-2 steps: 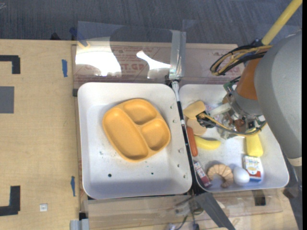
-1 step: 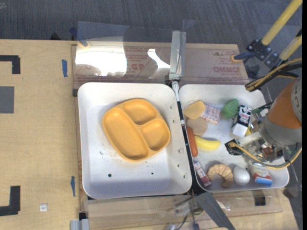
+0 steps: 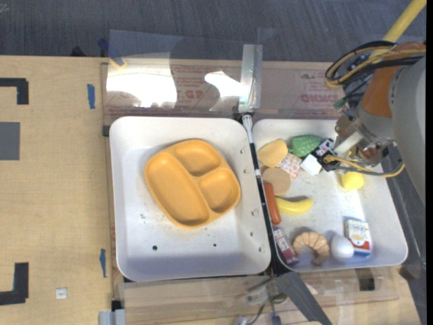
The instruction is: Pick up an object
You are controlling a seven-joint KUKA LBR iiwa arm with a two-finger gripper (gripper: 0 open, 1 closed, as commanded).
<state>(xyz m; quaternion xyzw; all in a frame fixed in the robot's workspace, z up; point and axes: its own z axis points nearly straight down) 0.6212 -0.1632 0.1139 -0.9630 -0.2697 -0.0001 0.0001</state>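
The pincer [image 3: 344,154] hangs over the right bin [image 3: 396,230], in the bin's upper part, about 1 o'clock from its middle. Whether it is apart or together I cannot tell; the wrist covers it, and nothing can be seen held in it.

Closest to it is a small yellow fruit [image 3: 352,180], just beside at 5 o'clock. At 9 o'clock lies a green piece [image 3: 306,143], and a little further, at 8 o'clock, a checked packet [image 3: 289,164] near a tan bun [image 3: 272,152]. A banana [image 3: 294,205] lies further at 7 o'clock. Near the bin's bottom edge, at 6 o'clock, is a small carton [image 3: 358,235], with a croissant [image 3: 311,244] more to 7 o'clock. Well apart, at 9 o'clock, the left bin [image 3: 128,249] holds an orange divided plate [image 3: 193,181].

I judge the step to be the approach: choosing a thing and coming down on it. The yellow fruit seems the likeliest. The next move asks a short shift towards it, then a straight descent, keeping clear of the bin wall.
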